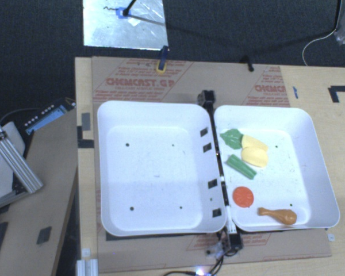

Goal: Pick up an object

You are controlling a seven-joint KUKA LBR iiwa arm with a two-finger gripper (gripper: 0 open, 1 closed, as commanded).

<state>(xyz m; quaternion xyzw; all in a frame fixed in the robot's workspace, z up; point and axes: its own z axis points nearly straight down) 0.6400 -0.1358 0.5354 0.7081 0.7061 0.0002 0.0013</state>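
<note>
two white bins side by side on the surface (pixel 310 79), joined by a dark strip with clips. left bin (pixel 112 154) holds only small dark specks. right bin (pixel 319 165) carries all the objects, grouped toward its left half: green leafy piece (pixel 231 137) touching a pale yellow piece (pixel 254 143); a second yellow lump (pixel 255 157) just below; green stick (pixel 241 167) tilted beside it; red disc (pixel 243 196) nearer the front; brown drumstick shape (pixel 278 214) near the front wall. object kinds hard to tell at this blur. state of the fingers: cannot tell. foil sheet (pixel 124 16) at top, cut off by the frame edge.
</note>
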